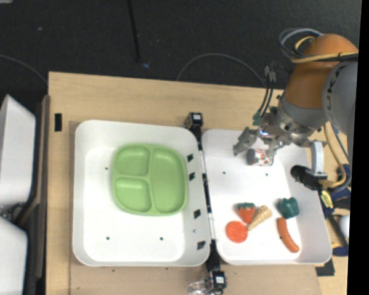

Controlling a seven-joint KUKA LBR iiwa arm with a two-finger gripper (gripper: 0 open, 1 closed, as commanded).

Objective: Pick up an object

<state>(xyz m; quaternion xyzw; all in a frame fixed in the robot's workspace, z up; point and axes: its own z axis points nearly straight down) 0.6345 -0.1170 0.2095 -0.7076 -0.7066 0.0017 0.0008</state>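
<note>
On the counter [125,97], starting at left of frame, you have the left bin [84,231] holding a green divided plate [150,178]. Lower right of frame, the right bin [223,176] holds small toy foods: a strawberry [246,211], a tomato [236,231], a cone [260,216], a green piece [287,207], a carrot [287,235]. They look light, stiff and slick; take one across its narrow middle. The hand [258,148] hangs at upper right above the bin; you cannot tell its state.

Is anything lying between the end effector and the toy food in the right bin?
Nothing visible. The end effector is over the far part of the right bin; bare white floor separates it from the carrot, tomato and cone at the near end.
</note>
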